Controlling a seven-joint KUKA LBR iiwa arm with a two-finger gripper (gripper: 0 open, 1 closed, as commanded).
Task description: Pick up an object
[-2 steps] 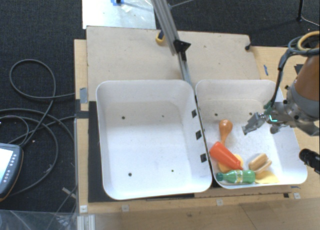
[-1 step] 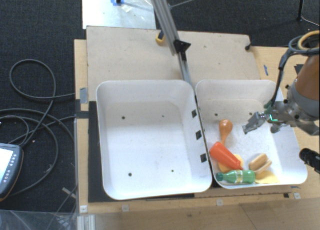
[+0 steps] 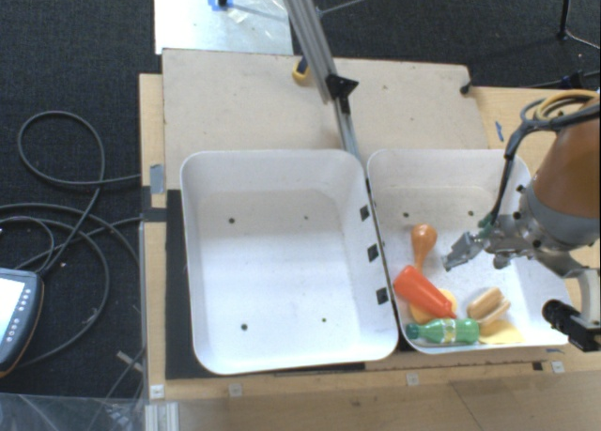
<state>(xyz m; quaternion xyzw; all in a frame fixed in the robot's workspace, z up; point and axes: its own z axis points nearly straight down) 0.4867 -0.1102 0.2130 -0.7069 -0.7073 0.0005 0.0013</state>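
Your gripper (image 3: 460, 253) hovers right of centre in the right white bin (image 3: 441, 168); I cannot tell how it stands. The small orange pear-shaped plastic toy (image 3: 423, 241) lies just left of it, long axis running up-down in the frame.

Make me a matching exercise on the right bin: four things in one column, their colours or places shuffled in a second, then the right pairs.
Things:
1. bottle
2. carrot
3. hot dog
4. gripper

Descriptions:
A. tan bun, right of the others
B. green, against the near wall
C. grey, poised above the bin floor
D. orange-red, lying slantwise

Pairs: 1-B, 2-D, 3-A, 4-C
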